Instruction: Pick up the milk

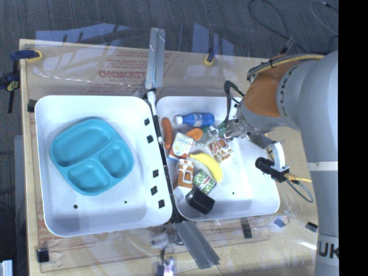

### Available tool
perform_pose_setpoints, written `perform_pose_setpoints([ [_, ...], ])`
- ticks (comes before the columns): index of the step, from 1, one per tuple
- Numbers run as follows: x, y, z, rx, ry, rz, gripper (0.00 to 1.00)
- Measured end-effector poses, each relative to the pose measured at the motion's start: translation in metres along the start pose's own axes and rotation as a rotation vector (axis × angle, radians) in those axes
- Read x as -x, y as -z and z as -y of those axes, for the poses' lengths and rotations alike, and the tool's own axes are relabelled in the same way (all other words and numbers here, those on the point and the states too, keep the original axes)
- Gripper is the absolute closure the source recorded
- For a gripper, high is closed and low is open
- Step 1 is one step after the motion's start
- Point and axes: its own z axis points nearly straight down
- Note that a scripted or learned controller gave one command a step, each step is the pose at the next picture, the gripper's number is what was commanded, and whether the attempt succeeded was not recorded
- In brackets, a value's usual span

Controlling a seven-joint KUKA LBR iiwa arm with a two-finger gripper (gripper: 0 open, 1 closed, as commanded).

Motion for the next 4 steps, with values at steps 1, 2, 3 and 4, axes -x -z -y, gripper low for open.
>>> perform_pose_setpoints([
  [1, -0.016, 0.036, 0.052, -0.026, -0.001, -0.022, 0.0],
  [2, -0.002, 0.0, 0.022, -0.003, 0.012, 0.0, 0.0],
  [3, -0.008, -0.013, 0.018, -0.021, 0.007, -0.017, 0.0],
  [4, -0.026, 0.048, 0.017, -0.027, -0.113, -0.019, 0.0],
])
